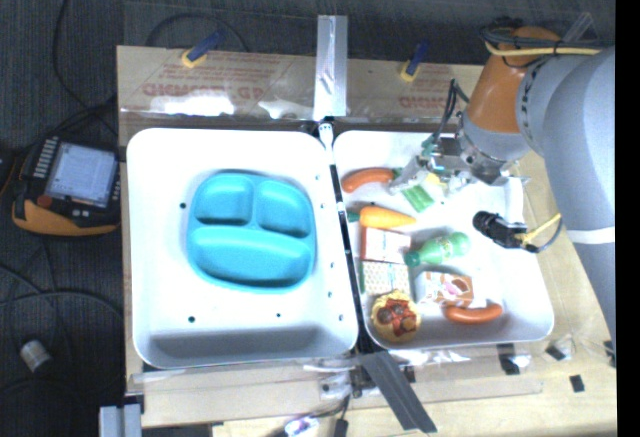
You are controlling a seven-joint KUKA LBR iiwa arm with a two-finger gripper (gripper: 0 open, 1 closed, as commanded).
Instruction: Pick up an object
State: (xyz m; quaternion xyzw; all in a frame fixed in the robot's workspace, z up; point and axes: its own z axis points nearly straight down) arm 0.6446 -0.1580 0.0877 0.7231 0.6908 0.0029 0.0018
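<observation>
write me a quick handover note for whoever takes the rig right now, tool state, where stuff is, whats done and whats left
Tool: low over the back of the right bin, by a small green item; its grip is hard to read from above, and nothing can be seen held.
Right bin: orange sausage at the back left, carrot below it, green bottle in the middle, pizza slice and red sausage at the front.
Left bin: blue divided tray.
Done: arm is down among the items.
Left: get one item gripped and lifted out.
</observation>
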